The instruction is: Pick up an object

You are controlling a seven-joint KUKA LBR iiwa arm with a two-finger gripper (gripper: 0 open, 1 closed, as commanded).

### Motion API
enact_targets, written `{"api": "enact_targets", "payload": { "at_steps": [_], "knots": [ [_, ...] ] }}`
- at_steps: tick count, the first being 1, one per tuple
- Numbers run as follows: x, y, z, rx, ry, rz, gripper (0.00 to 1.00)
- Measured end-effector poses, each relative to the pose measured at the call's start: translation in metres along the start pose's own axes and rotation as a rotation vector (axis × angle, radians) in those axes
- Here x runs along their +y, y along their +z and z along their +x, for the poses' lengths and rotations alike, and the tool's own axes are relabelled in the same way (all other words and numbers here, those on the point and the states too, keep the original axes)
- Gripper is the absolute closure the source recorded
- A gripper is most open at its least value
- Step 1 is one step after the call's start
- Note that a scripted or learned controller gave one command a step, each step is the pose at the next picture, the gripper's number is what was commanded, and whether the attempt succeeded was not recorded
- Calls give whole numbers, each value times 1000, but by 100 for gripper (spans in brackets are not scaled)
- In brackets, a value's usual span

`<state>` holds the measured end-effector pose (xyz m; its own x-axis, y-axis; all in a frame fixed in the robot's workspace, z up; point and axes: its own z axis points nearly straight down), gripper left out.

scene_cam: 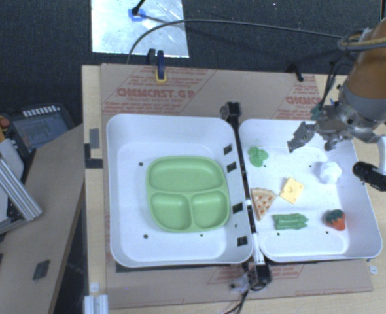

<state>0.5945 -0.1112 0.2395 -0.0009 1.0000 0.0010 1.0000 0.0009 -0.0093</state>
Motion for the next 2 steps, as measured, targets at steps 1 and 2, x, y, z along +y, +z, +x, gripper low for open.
{"api": "enact_targets", "payload": {
  "at_steps": [1,2],
  "knots": [
    [2,-6,0,-1,-2,-10,0],
    [-2,54,-4,-1,1,-7,0]
  ]
}}
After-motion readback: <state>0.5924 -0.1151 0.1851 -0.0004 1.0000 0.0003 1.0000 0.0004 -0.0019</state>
